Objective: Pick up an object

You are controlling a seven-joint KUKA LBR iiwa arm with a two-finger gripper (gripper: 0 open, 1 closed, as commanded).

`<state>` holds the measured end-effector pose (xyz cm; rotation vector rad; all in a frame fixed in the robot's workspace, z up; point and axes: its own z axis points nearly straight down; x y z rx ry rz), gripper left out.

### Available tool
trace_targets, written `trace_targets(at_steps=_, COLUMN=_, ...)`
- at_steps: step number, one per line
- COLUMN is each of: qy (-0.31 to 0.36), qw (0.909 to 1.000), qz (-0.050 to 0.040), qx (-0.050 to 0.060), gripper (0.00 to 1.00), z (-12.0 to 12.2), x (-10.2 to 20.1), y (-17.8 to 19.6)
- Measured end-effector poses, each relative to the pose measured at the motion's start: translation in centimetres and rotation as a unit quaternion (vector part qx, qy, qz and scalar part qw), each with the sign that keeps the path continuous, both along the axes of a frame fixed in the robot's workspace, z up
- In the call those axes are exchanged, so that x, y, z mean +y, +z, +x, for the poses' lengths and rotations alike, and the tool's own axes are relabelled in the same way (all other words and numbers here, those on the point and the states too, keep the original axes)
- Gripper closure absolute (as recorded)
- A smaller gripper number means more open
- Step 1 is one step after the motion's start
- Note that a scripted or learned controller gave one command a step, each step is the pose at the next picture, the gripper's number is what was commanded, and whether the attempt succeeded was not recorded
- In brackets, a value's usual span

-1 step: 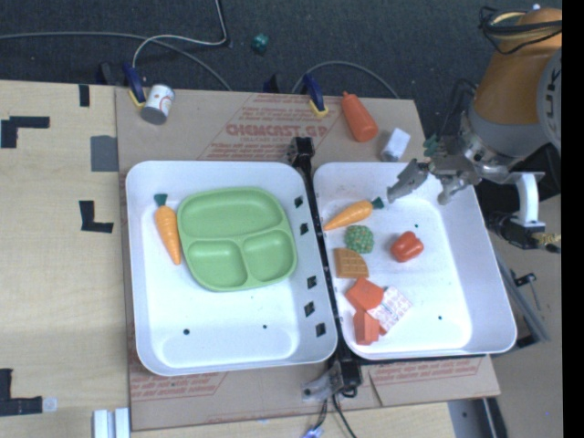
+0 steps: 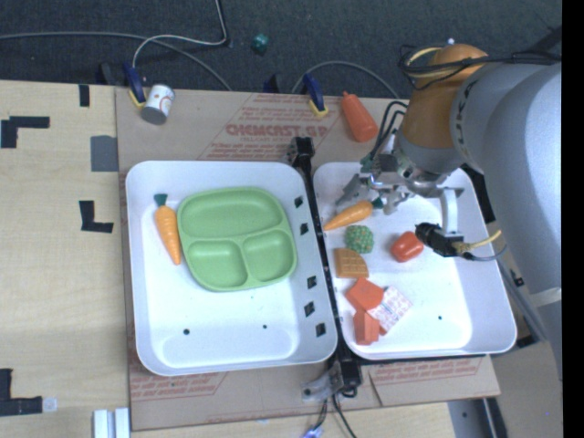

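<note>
I am the big grey arm [image 2: 516, 135], and I reach in from the right over the counter [image 2: 55, 245]. An orange band [image 2: 438, 117] sits above my wrist.

I will use the green bumpy ball [image 2: 359, 238] as my marker (it looks like toy broccoli).

A brown cardboard sheet [image 2: 255, 130] lies on the counter under both bins. The right bin [image 2: 484, 327] holds the green bumpy ball. The left bin [image 2: 146, 336] lies to the left of the ball, touching the right bin's side. In it, well left of the ball, sits a green plate [image 2: 237, 235] with three parts. A long carrot [image 2: 168, 231] lies just past the plate, still further left.

My jaws hang just above the ball, in the right bin. I cannot tell if they are wide or narrow. The orange carrot [image 2: 349, 214] lies right under them, just above the ball, and I cannot tell if I am touching it.

Far above the ball, outside the bins, a fat carrot [image 2: 359, 119] lies on the cardboard. Near the ball's right is a red round toy [image 2: 407, 246]. Just below the ball is an orange block [image 2: 350, 264]. Below that are red pieces [image 2: 365, 295] and a small spotted packet [image 2: 394, 308]. Far up and left of the ball stands a little white can [image 2: 157, 103].
</note>
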<state>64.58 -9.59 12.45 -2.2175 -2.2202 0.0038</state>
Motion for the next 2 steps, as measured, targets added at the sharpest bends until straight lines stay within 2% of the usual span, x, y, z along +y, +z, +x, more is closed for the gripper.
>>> trace_targets(at_steps=1, qy=0.000, qw=1.0000, qz=-0.0009, qx=-0.003, gripper=0.00, z=2.3, x=-0.6, y=-3.9)
trace_targets(at_steps=2, qy=0.001, qw=1.0000, qz=-0.0014, qx=-0.003, gripper=1.00, z=2.3, x=-0.6, y=-2.9)
